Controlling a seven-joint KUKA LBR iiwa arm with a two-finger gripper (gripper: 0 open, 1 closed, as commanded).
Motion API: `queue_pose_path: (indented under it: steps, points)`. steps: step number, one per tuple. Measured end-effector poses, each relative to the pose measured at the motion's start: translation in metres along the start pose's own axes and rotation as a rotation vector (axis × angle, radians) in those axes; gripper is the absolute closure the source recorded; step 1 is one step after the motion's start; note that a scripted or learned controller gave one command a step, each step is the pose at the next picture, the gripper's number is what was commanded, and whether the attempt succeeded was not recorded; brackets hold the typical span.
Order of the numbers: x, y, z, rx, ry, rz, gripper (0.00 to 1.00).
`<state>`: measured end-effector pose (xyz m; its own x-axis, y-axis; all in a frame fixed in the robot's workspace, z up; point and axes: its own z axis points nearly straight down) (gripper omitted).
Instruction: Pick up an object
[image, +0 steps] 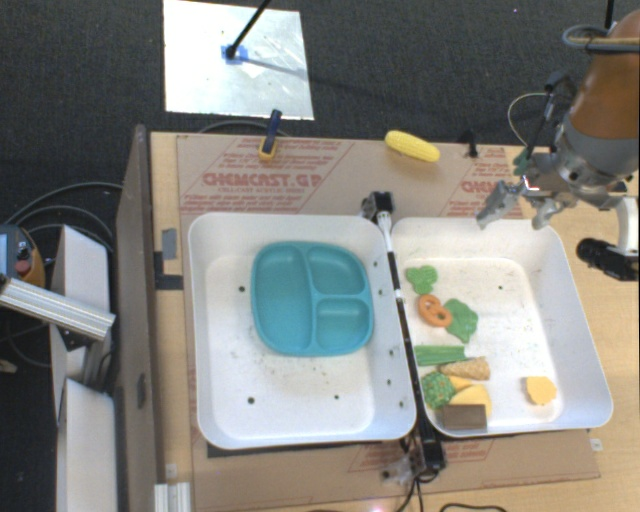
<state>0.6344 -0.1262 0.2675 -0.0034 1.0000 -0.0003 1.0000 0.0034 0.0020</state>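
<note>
Matt teal plastic plate (310, 300) in smooth white plastic bin (225, 400) (speckled), over printed cardboard (300, 175).

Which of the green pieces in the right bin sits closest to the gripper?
The green piece at the cluster's top, just above the orange ring. The other greens lie lower, farther from the gripper.

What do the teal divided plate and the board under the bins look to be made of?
Teal divided plate: likely moulded plastic, smooth and slightly glossy, with uniform colour and rounded compartment ridges. Brown printed board beneath the white bins: probably cardboard, matte, with red lettering.
</note>
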Motion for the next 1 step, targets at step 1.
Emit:
queue_pose_path:
  steps: [1]
  points:
    - [0.0406, -0.0414, 0.1312, 0.016, 0.005, -0.001, 0.00]
